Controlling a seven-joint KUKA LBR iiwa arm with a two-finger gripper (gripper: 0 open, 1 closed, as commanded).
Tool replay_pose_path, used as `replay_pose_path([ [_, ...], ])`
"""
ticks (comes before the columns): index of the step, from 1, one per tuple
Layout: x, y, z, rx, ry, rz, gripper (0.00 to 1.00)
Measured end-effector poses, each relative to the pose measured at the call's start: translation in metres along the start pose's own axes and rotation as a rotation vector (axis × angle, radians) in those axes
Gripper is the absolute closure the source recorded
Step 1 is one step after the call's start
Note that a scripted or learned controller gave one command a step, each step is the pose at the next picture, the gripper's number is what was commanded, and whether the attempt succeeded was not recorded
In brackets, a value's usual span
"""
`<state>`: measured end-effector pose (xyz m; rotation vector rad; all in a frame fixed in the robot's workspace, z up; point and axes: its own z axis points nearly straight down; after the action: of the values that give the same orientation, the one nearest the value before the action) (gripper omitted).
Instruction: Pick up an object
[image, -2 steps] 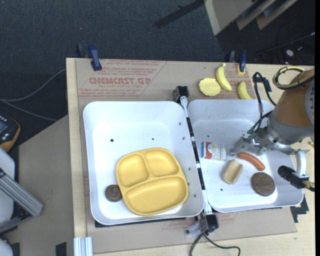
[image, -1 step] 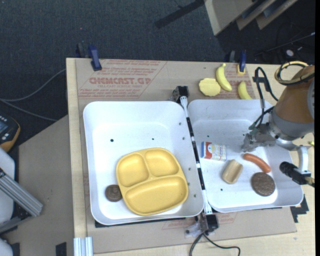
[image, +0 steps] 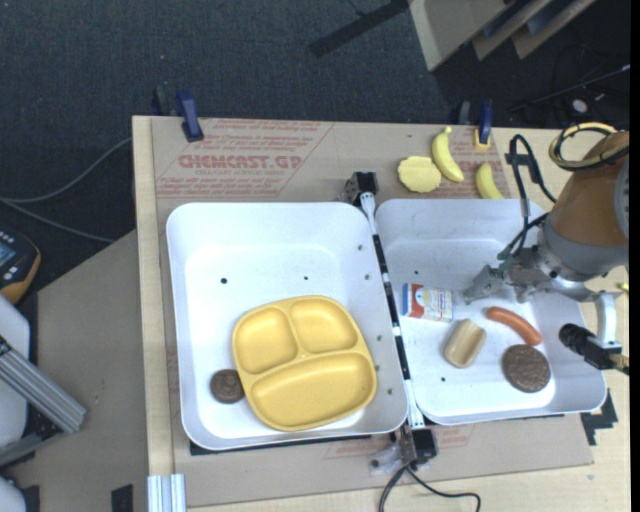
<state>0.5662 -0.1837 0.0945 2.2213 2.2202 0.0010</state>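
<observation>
Your tool (image: 487, 283) hangs over the right bin (image: 440, 222), can't tell its grip; sausage (image: 513, 324), bread roll (image: 464, 343), cookie (image: 526, 367) just below it, yellow tray (image: 302, 360) left bin, wooden tabletop (image: 250, 160), dark carpet around

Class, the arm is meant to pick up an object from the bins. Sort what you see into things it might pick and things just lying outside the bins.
Possible picks, in the bins:
sausage
brown patty
bread roll
small carton
yellow divided plate
small brown disc
The claw hangs over the right bin.

Lying about, outside the bins:
two bananas
yellow lump
blue clamps
</observation>
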Motion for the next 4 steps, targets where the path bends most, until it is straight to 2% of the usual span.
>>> replay_pose_path([
  [2, -0.033, -0.089, 0.010, 0.006, 0.005, 0.001, 0.00],
  [3, -0.036, -0.017, -0.111, -0.017, -0.007, -0.006, 0.00],
  [4, -0.038, -0.038, -0.001, 0.007, 0.007, -0.001, 0.00],
])
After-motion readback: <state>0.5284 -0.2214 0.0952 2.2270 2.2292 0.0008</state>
